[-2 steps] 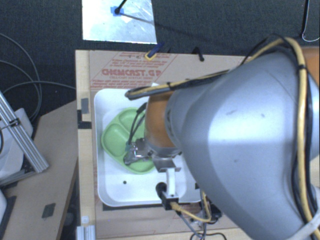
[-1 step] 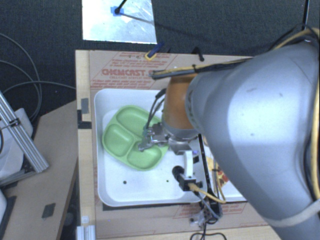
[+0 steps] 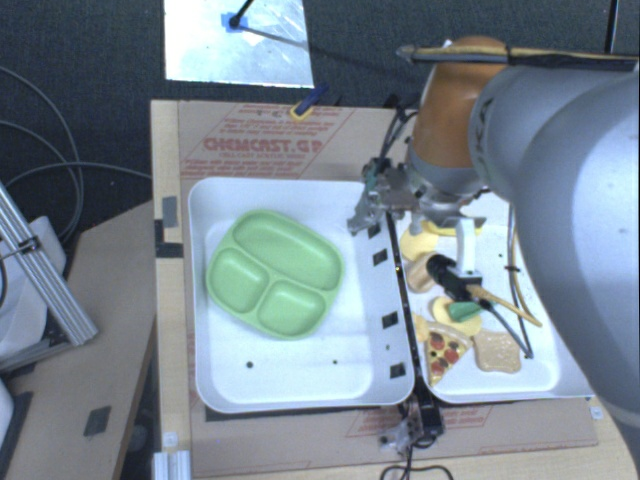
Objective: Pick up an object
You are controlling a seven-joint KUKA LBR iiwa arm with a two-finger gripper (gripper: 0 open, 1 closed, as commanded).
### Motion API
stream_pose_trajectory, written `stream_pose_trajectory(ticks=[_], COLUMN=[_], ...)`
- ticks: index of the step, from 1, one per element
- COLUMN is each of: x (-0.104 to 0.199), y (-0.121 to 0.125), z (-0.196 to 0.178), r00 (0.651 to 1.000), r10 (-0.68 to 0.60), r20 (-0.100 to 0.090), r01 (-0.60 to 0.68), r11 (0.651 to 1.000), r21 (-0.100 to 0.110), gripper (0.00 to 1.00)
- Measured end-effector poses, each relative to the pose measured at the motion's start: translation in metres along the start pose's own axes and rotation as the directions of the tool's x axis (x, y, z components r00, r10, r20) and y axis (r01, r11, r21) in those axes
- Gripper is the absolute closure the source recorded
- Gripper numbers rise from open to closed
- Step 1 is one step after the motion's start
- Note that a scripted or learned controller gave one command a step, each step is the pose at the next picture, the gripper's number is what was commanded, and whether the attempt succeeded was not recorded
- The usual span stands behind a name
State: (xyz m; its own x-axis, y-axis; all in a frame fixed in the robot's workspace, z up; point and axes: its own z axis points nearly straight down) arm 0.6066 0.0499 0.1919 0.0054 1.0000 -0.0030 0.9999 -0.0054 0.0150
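**Risk check: gripper low over a crowded bin corner**

The gripper [image 3: 410, 208] sits at the far end of the right bin [image 3: 500, 386], close to the wall shared with the left bin [image 3: 300, 368]. Whether it is open or closed cannot be told, because the wrist body hides the tips. Nothing can be seen held.

Nearest candidates are a yellow piece [image 3: 425, 243] and a tan piece [image 3: 418, 274], touching each other just below the gripper. Further toward the camera are a teal piece [image 3: 463, 312], a pizza slice [image 3: 445, 348] and a toast slice [image 3: 497, 352], all near one another. A green divided plate [image 3: 275, 273] lies alone in the left bin.

Failure modes, as judged:
- Wall strike. The gripper is so near the shared wall that a straight descent may land on the rim rather than on an item.
- Double or glancing grasp. The yellow and tan pieces touch, so a close could catch both or nudge one aside.
- Flat items. The pizza and toast lie low on the bin floor, so a pinch from above may slide off.
- Plate. It is broad and shallow, so only its rim offers a hold.
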Motion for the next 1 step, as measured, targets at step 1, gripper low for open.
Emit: stream_pose_trajectory(ticks=[1], x=[0.0909], y=[-0.0649], z=[-0.0103], r00=[1.000], r10=[-0.017], r20=[-0.007], r01=[0.018], r11=[1.000], r21=[0.015], gripper=[0.00])
